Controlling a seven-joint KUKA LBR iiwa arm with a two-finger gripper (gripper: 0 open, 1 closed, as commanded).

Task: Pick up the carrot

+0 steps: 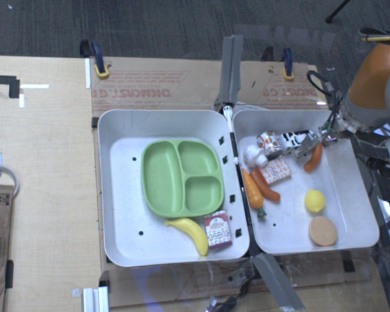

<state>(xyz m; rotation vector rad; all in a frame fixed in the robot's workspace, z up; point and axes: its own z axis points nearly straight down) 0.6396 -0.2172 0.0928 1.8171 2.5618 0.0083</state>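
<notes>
Two white bins sit side by side. Left bin holds a smooth green divided plate, a banana and a small carton. Right bin has the carrot against its left wall, beside a red sausage. It looks light, stiff and tapered, best gripped across its thick middle. Whether the gripper, near the far wall, is clenched I cannot tell.

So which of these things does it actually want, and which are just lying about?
Wanted: carrot, gripper.

Lying about: banana, green plate, lemon, sausage, round biscuit, small red carton.
</notes>
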